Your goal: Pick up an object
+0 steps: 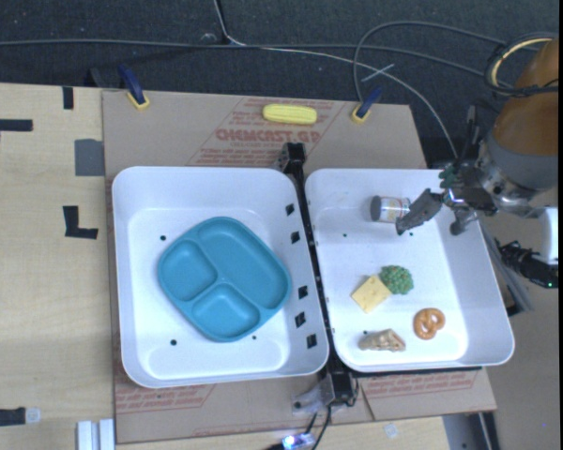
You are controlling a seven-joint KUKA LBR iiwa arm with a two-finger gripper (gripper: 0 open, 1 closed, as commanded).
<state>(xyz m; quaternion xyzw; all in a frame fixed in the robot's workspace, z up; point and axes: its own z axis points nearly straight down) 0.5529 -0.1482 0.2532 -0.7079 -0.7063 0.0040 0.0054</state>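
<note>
- We are watching the gripper (438, 211), fingers spread and holding nothing, hovering beside the small can (390, 208).
- We are guessing it is lining up (can lying sideways).

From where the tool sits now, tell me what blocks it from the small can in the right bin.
Nothing visible blocks it. The tool sits just right of the small can in the right bin. The broccoli and cheese wedge lie further down, out of the way.

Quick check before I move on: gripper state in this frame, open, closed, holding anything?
Gripper: open, holding nothing, over the right bin beside the small can.
</note>
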